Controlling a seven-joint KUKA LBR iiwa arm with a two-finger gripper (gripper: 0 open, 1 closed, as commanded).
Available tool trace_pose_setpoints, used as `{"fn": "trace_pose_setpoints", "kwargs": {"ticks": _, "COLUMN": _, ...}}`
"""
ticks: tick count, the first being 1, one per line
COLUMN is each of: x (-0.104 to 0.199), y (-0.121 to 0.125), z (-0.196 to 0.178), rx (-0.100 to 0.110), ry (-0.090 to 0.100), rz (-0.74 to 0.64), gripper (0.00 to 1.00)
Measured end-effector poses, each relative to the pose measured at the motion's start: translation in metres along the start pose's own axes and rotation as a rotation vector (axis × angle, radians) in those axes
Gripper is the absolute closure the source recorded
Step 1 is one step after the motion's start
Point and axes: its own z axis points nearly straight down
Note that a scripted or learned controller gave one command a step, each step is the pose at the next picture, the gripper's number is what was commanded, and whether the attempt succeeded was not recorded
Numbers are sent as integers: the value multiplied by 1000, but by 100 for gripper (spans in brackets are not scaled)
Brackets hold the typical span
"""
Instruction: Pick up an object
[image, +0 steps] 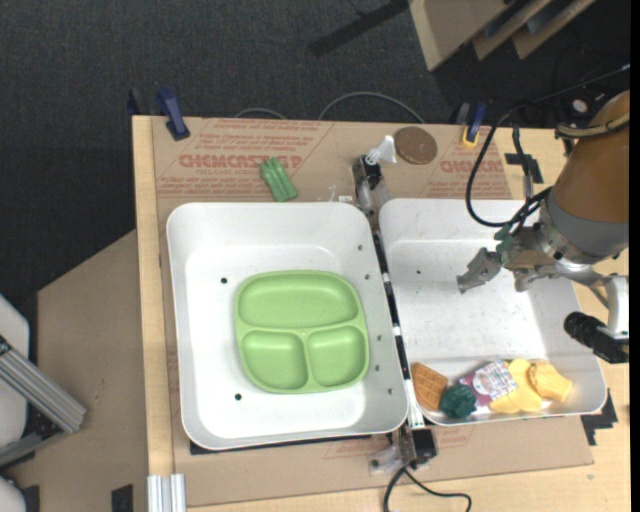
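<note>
Small toys crowd the lower edge of the right white bin (440, 240) at lower right: a tan waffle-shaped piece (429, 384), a dark green lump (459, 401), a pink-and-white wrapped item (492, 380) and yellow plastic pieces (535, 387). Left of them, a green three-compartment plate (299, 330) sits in the left white bin (190, 300). Higher, at right, the grey gripper (478, 274) hangs above bare bin floor, jaws spread, grasping nothing.

We note dark carpet floor (80, 60) around wooden bench (230, 140); cardboard box (500, 25) at top; even light.
</note>
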Motion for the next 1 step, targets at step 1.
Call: {"fn": "trace_pose_setpoints", "kwargs": {"ticks": 1, "x": -94, "y": 31, "z": 73, "rx": -1, "ry": -6, "rz": 6, "gripper": 0}}
